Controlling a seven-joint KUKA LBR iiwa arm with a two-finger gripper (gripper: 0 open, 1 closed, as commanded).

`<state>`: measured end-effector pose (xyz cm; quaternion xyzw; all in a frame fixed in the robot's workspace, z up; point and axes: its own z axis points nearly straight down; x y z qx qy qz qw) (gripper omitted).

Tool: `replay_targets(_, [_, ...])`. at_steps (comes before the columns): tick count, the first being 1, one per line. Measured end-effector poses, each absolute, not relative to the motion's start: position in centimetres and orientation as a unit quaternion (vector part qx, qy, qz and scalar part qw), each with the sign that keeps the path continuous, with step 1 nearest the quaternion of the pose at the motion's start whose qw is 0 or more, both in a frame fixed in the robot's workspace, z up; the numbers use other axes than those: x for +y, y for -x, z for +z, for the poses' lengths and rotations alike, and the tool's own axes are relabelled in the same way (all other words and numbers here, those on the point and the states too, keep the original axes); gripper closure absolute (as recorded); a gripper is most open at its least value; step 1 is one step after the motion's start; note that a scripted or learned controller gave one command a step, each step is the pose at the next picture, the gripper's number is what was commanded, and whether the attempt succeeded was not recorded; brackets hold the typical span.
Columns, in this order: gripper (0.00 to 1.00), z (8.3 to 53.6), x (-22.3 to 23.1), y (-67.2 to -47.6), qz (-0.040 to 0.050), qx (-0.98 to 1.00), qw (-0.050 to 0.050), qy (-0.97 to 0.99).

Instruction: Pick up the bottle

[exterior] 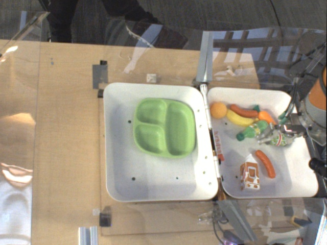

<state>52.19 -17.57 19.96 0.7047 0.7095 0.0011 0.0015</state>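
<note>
While the arm (316,98) reaches in over the right edge of the bench (56,137), its gripper (282,135) is lowered into the right bin (286,190), near that bin's right wall and about halfway along it. How far the gripper is spread cannot be told, because the metal parts at its tip are blurred together with what lies under them, and whether anything is held cannot be made out.

The bottle (251,131), green with a darker cap end, is laid on its side near the middle of the right bin, its length running roughly toward the gripper. Its right end is met by the gripper's tip, or lies just beside it; contact cannot be confirmed.

Toward the far edge of the same bin, an orange ball (218,109) is set by the left wall, and a yellow banana (240,118) lies next to it. A red sausage-like piece (243,109) is placed behind the banana, with an orange carrot (266,117) at its right end. Another red sausage (265,164) is laid at a slant toward the near right corner, and a small white and brown carton (250,174) is stood near the near edge.

In the left bin (153,185), a green divided plate (165,127) is seated at the centre, a little toward the far edge.
</note>
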Motion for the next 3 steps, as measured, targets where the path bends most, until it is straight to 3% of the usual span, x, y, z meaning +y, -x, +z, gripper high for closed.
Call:
replay_targets(1, [0.0, 9.6, -16.1, -59.5, 0.0019, 0.715, 0.003, -0.699])
replay_targets(2, [1.0, 10.8, -16.0, -59.8, 0.0037, 0.716, 0.006, -0.698])
replay_targets(3, [1.0, 20.9, -12.7, -60.4, 0.0023, 0.677, 0.003, -0.736])
